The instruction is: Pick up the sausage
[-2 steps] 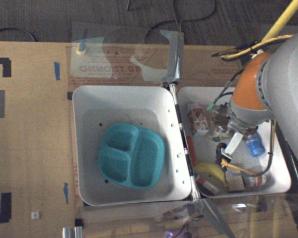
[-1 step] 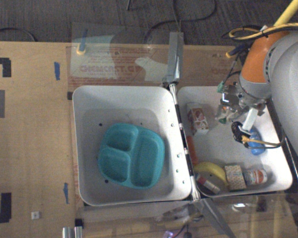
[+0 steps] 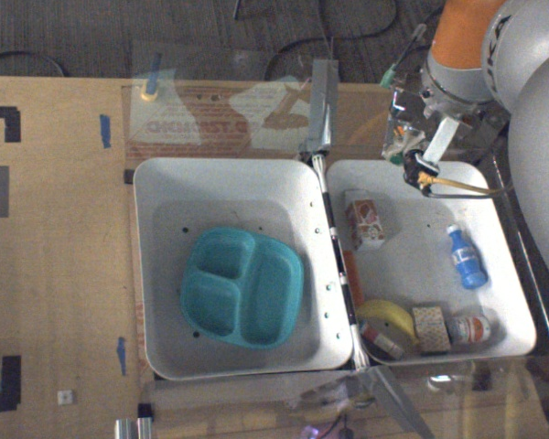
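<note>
Fingers: can't tell if they're spread or pressed together, too small n blurry from up here. I see the gripper (image 3: pixel 401 144) up at the far edge of the right bin (image 3: pixel 421 268), just over the rim. I see nothing in it.

Sausage (image 3: pixel 349 280) is in the right bin, lying flat right along the left wall, about halfway down. It's long n thin, orange-red, and points from the far side to the near side. Part of it tucks under the wall's edge, so I only see a skinny strip. It's well apart from the gripper.

Other stuff in the right bin: a little white n red box (image 3: pixel 364 222) just past the sausage's far end. A yellow banana (image 3: pixel 387 316) near its near end, w/ a dark reddish thing (image 3: pixel 382 342) touching the banana; can't tell what that is. Next to the banana is a tan block (image 3: pixel 430 327), then a small jar (image 3: pixel 469 327) on its side. A blue bottle (image 3: pixel 465 257) lies by the right wall.

Left bin (image 3: pixel 165 208) has a teal plate (image 3: pixel 242 286) w/ three parts, sitting flat in the middle.
</note>
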Controlling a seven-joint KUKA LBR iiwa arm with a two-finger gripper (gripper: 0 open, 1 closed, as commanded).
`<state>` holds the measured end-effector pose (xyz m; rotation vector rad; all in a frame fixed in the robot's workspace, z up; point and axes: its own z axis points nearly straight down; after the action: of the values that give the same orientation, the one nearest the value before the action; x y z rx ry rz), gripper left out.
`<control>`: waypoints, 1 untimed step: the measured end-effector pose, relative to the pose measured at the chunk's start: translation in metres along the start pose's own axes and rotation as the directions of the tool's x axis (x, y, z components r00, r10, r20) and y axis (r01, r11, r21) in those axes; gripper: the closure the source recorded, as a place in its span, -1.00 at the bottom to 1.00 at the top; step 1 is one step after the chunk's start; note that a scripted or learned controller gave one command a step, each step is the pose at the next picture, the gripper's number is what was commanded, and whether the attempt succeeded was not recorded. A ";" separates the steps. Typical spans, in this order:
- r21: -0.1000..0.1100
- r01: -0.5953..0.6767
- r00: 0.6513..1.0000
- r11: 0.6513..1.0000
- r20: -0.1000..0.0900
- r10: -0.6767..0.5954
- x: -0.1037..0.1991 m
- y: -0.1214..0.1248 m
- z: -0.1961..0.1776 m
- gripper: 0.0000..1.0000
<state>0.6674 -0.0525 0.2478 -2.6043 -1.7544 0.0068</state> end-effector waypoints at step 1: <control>0.001 -0.617 0.787 0.787 0.002 0.617 -0.018 0.007 -0.046 1.00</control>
<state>0.6672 -0.0719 0.2935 -3.0354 -0.8083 0.0099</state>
